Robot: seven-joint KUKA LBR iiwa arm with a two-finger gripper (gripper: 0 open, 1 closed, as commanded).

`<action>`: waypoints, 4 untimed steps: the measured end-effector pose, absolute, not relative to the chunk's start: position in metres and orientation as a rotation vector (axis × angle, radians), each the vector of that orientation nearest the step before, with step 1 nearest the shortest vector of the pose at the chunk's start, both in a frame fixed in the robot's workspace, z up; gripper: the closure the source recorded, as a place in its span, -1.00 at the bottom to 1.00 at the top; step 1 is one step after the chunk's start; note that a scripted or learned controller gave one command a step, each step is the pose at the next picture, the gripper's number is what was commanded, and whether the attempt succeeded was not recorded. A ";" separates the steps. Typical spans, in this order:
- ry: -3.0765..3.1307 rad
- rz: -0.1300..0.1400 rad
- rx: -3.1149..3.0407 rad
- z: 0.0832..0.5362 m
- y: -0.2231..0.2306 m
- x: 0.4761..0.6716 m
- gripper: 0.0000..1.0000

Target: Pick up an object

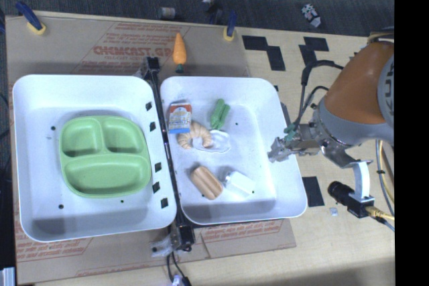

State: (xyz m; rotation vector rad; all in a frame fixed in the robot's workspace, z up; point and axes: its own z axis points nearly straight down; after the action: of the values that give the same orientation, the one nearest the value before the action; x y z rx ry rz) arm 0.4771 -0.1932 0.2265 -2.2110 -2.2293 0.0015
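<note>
The right bin (265, 100) holds several small objects: a little carton with a red and blue label (179, 115), a green pod-shaped piece (219, 113), a croissant (194, 135) beside a clear wrapper (218, 142), a hot dog (206, 182) and a small white block (239, 182). My gripper (280, 149) hangs over the right bin's right rim, at the end of the grey and orange arm (358, 100). It is apart from all the objects, and nothing shows between its fingers.
The left bin (33, 104) holds a green divided plate (104, 155). An orange carrot-shaped toy (179, 49) lies on the cardboard behind the bins. Blue clamps (30, 17) hold the cardboard's back edge. Cables and a black fitting (348, 197) sit right of the bins.
</note>
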 end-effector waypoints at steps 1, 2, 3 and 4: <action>-2.229 -0.001 -2.216 0.267 -0.175 0.527 1.00; -2.224 0.004 -2.213 0.210 -0.199 0.556 1.00; -2.225 0.003 -2.213 0.211 -0.199 0.557 -1.00; -2.225 0.005 -2.211 0.137 -0.211 0.492 -1.00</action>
State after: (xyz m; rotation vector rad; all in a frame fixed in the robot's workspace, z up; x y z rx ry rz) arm 0.4916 -0.2113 0.1371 -2.2114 -2.2253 0.0051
